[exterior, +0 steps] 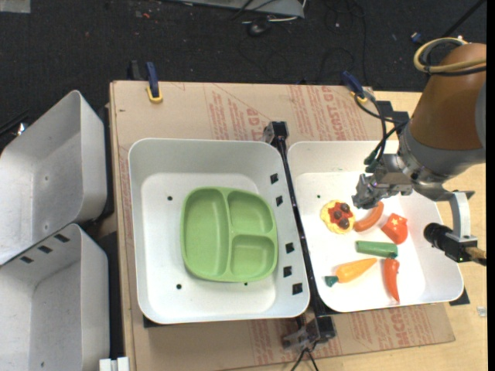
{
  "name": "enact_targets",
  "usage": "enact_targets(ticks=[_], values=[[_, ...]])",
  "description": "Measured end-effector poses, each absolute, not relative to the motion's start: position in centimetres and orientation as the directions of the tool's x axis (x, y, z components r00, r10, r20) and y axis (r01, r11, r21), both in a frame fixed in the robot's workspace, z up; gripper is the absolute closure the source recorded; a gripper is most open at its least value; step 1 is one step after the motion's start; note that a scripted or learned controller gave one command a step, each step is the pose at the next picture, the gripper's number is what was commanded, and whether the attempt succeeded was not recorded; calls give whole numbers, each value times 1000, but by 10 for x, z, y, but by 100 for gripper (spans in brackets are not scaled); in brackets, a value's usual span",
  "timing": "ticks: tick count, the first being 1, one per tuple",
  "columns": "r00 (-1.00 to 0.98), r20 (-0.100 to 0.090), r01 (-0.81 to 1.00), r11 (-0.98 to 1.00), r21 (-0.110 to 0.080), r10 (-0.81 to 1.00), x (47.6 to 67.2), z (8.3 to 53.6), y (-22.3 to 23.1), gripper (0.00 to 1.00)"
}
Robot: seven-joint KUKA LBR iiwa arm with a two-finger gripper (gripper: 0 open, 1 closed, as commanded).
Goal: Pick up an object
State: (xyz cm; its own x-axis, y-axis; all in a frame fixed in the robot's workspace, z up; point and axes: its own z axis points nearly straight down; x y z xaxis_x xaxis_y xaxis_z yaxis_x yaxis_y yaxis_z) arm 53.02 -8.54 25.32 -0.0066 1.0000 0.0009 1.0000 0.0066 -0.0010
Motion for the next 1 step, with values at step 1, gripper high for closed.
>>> enact_targets(ticks=[1], values=[[-7, 2, 1000, 7, -1, 1000, 526, 256, -37, 100]])
